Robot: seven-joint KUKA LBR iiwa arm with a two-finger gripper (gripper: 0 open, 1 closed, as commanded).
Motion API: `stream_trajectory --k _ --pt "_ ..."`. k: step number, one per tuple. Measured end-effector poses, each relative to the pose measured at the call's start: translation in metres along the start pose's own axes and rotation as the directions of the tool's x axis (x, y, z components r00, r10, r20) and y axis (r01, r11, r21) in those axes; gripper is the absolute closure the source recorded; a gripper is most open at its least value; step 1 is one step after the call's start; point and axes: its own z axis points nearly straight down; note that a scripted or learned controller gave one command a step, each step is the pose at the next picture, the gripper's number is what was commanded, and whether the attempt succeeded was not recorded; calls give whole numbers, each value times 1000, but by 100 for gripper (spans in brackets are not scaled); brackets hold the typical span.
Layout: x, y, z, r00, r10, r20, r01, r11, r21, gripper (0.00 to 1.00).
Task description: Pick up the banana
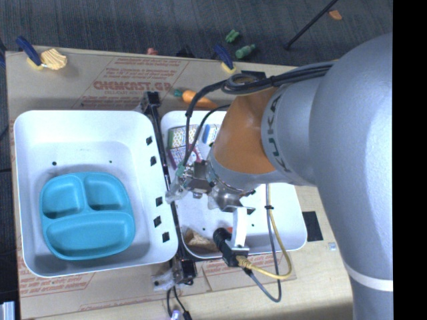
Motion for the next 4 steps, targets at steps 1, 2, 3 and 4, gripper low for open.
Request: stream_trajectory --k 1,2,3,4 --pt "79 -20 -13 1000 6 1 -6 1000 -3 0" --pt "215 -29 94 977 215 -1 -215 977 -3 0" --pt "121 -20 53 998 62 1 -61 998 -1 0" --pt "122 -21 43 998 56 2 -56 998 3 100"
